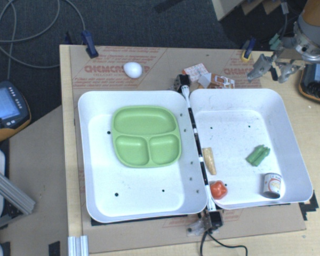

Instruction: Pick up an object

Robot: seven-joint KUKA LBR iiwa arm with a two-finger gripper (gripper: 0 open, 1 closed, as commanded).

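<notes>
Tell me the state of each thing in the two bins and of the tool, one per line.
green divided plate: flat in the left bin, compartments bare
tan stick-shaped piece: lying along the right bin's left wall
red piece: resting in the right bin's near left corner
green piece: lying loose on the right bin's floor
small can: tipped on its side near the front wall
tool: above the bench beyond the right bin, holding nothing

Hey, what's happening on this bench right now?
A robot arm is set up to pick something out of two white bins. Its claw hangs above the far right corner of the right bin, with nothing between its fingers. That bin holds a green toy, a small can, a tan stick and a red piece. The left bin holds a green divided plate.
</notes>
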